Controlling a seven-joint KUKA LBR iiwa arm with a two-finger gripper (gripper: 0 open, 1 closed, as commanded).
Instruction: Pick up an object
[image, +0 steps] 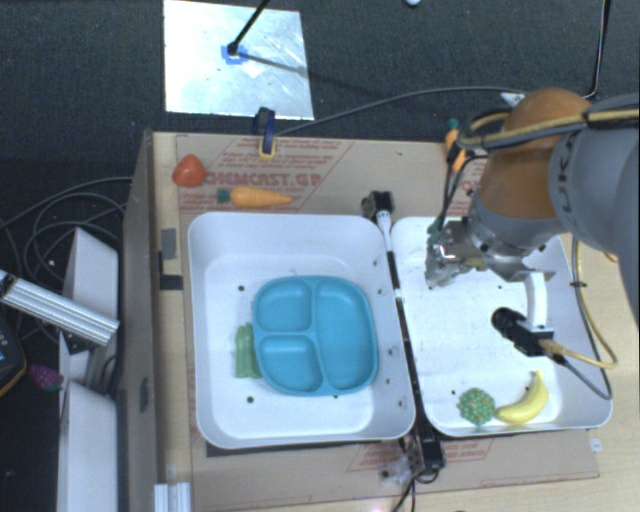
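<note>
Both bins (215, 300) look like smooth white plastic with a soft sheen. The blue tray (313, 335) is matt plastic. At 5 o'clock, the banana (527, 402) is glossy, the green ball (477, 405) bumpy. The bench (300, 170) resembles raw printed cardboard. At 12 o'clock a foil-like sheet (237, 60) gleams on dark, rough carpet (70, 90). The gripper (442, 262) shows bare metal; the arm's band (530, 150) is glossy orange.

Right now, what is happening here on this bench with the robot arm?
The grey arm reaches in over the right bin, its hand low near the bin's upper left corner. A banana and a small green ball lie untouched at the bin's near edge. The left bin holds a blue plate with a green piece beside it. Nothing looks picked up yet.
</note>
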